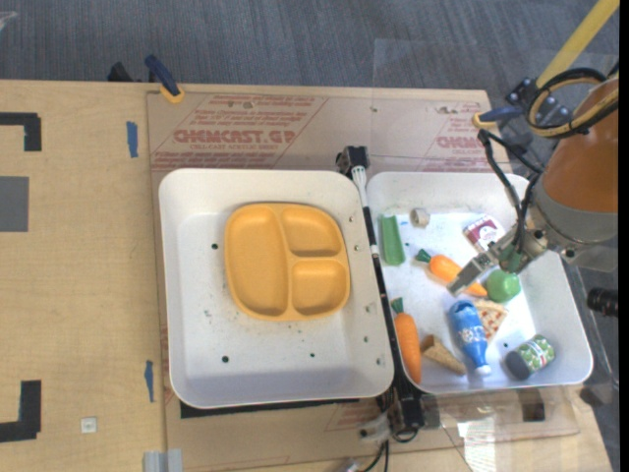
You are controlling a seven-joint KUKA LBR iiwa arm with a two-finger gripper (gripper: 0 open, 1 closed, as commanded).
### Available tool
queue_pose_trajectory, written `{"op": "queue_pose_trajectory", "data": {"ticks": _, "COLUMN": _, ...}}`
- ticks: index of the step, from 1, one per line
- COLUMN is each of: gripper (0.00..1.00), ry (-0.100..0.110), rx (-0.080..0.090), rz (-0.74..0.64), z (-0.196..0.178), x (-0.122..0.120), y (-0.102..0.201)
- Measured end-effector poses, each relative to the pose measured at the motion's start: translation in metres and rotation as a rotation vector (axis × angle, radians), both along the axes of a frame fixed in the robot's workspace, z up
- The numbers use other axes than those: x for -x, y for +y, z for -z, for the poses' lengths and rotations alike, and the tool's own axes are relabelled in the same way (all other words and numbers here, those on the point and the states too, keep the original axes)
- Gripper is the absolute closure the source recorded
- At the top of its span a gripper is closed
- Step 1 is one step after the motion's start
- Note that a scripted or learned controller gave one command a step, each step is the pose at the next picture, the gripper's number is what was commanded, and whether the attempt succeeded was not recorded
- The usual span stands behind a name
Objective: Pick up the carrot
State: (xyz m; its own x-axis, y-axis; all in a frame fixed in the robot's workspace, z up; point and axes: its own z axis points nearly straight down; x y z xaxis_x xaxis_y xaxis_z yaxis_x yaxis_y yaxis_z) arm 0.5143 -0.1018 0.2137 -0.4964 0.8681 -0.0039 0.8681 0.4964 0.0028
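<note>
The arm (582, 180) comes in from the 3 o'clock side of the picture. It leans over the right bin (575, 308). Its orange band is up high, with a grey part just under it. From there the wrist slants down toward 8 o'clock, into the middle of the bin.

The gripper (470, 275) is at the low end of that slant. Its tip sits on or just above the short carrot (442, 265). I cannot tell if the gripper is spread, pressed together or pinching anything. I also cannot tell if it really touches the carrot.

The short carrot lies near the middle of the right bin. Its green top points toward 10 o'clock. A long carrot (407, 345) lies along the bin's 9 o'clock wall, low down. Its green top points to 12 o'clock. It is well apart from the gripper.

A green ball-like toy (504, 285) sits just beside the gripper, at its 4 o'clock. A blue bottle (471, 334) lies at the gripper's 6 o'clock. A red and white packet (482, 231) is at its 12 o'clock. A green stick (391, 240) lies by the 9 o'clock wall, above the long carrot. A dark green can (531, 355) rests in the bin's 5 o'clock corner.

The left bin (187, 303) holds a yellow plate (287, 261) with three parts.
</note>
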Motion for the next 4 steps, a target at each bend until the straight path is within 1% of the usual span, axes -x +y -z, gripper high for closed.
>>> {"op": "queue_pose_trajectory", "data": {"ticks": 1, "gripper": 0.0, "ry": 0.009, "rx": -0.003, "rz": 0.241, "z": 0.082, "x": -0.023, "y": -0.02}}
{"op": "queue_pose_trajectory", "data": {"ticks": 2, "gripper": 0.0, "ry": -0.007, "rx": -0.005, "rz": 0.596, "z": 0.124, "x": -0.04, "y": -0.039}}
{"op": "queue_pose_trajectory", "data": {"ticks": 3, "gripper": 1.0, "ry": -0.013, "rx": -0.003, "rz": 0.593, "z": 0.112, "x": -0.042, "y": -0.039}}
{"op": "queue_pose_trajectory", "data": {"ticks": 4, "gripper": 1.0, "ry": -0.005, "rx": -0.009, "rz": 0.68, "z": 0.025, "x": -0.078, "y": 0.038}}
